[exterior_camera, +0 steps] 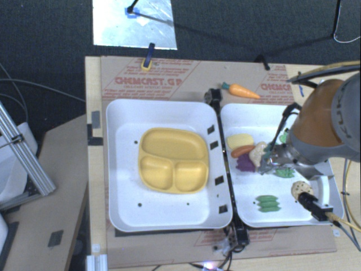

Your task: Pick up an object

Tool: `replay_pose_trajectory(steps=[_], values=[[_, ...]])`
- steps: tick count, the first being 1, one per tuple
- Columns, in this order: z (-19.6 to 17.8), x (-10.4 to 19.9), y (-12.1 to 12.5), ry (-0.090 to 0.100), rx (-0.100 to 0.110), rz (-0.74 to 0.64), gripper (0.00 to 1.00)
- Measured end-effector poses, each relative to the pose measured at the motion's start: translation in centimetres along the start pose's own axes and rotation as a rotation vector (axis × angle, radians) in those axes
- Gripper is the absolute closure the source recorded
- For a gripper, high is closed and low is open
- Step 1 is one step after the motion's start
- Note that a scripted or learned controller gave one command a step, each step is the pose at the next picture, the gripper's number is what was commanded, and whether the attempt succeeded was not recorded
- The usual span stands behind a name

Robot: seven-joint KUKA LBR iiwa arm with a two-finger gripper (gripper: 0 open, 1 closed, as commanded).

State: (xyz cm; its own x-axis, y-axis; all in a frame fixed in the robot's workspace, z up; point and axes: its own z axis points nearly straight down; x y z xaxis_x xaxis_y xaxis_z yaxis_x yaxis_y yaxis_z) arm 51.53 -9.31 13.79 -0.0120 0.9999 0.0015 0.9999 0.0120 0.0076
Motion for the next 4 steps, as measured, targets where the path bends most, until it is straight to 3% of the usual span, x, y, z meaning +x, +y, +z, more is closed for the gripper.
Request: replay_pose_trajectory(steps=[1,2,3,4], values=[[-4.9,6.4,-2.8,0.001,0.004,0.002,1.0],[-20.0,13.7,-2.3,0.005,-0.012,-0.002,1.0],[-13.1,7.8,-2.7,-0.003,0.01,0.016,1.0],[-8.8,15.2,-2.7,0.001,0.011,0.002,1.0]])
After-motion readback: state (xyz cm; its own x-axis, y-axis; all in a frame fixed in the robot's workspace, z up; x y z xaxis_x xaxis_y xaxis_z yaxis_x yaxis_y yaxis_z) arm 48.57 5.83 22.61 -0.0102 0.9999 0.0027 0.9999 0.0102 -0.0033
